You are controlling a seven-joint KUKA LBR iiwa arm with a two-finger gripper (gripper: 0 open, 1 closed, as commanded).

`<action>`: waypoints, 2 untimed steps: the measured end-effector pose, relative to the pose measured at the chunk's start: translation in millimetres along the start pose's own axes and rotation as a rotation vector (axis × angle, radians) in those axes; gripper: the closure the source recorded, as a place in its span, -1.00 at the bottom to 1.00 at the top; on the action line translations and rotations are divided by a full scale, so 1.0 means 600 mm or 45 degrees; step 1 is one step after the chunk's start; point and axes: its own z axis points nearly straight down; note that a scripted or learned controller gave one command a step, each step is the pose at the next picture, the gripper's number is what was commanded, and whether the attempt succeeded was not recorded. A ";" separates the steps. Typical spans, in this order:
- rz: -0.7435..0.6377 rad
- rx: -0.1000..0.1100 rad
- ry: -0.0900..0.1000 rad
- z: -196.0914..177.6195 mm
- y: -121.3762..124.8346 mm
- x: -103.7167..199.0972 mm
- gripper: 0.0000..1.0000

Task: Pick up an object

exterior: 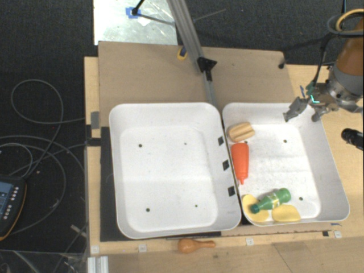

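The right bin [318,169] holds a tan bread roll [240,132] at its upper left and an orange carrot [241,160] just below it. A green bottle [271,200] lies across yellow pieces [284,213] in the bin's near corner. My gripper [305,110] hangs over the far right corner of that bin, well apart from every object. Its two fingers are spread, with nothing between them.
The left bin [165,169] sits beside the right one. An orange-brown toy [195,244] lies on the bench in front of the bins. A grey pole [190,36] slants across the cardboard backing. Cables and a pendant [10,205] lie on the floor at left.
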 end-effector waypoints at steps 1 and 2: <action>0.009 0.006 0.001 0.087 -0.012 -0.013 -1.00; 0.007 0.006 0.002 0.187 -0.018 -0.003 -1.00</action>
